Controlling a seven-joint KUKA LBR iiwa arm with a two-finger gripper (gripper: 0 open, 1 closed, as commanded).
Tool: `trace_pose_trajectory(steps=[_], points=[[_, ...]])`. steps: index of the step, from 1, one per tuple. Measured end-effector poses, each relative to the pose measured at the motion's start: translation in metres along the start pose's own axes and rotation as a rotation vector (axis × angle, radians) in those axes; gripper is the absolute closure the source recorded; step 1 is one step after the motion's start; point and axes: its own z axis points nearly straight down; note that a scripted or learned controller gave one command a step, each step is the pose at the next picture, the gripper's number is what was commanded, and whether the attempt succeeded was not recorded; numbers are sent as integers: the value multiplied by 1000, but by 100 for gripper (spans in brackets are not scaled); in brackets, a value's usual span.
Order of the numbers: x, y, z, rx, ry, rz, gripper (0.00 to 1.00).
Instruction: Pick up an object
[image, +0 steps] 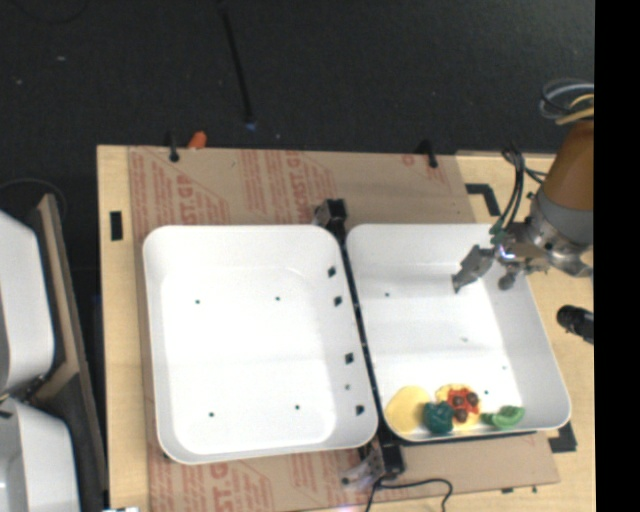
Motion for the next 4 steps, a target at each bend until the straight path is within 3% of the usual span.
trace_pose_trajectory(steps=[1, 3, 4], points=[[0, 2, -4, -8, -1, -1, 0], [6, 3, 98, -2, 0, -2, 0], [6, 3, 114, -6, -1, -1, 0]])
